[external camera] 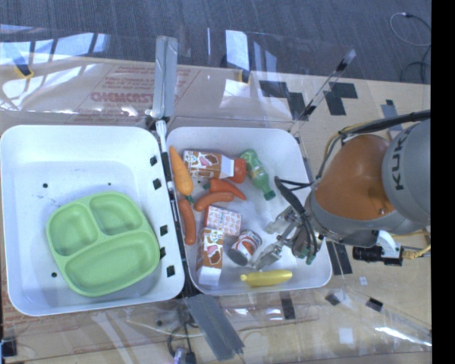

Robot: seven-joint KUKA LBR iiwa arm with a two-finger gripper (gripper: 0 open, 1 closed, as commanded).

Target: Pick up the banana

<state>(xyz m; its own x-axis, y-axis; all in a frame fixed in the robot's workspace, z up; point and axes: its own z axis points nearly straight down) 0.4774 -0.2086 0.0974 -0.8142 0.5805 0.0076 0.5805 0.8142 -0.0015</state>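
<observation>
The banana [267,277] lies flat along the near wall of the right bin [303,146], pointing left to right, apart from the other items. Just above it hangs the gripper [277,241], reaching in from the right on the grey arm [409,177] with its orange band [353,180]; its metal fingers [264,258] sit low in the bin beside a small can [247,245], and their tips end close over the banana without holding it. Whether they are spread or pressed together cannot be told — the linkage and cables blur together there. The rest of the right bin is crowded: a carrot [181,173] stands along the left wall near the far corner, a juice box [207,164] lies beside it, a green bottle [258,173] slants toward the middle, and a red pepper [235,170] sits between box and bottle. Two sausages — one [220,198] curved across the middle, one [189,222] along the left wall — lie below these, with two small cartons [223,220] [212,250] stacked toward the near side. The left bin [30,158] holds a green divided plate [102,243], lying flat toward its near side.
</observation>
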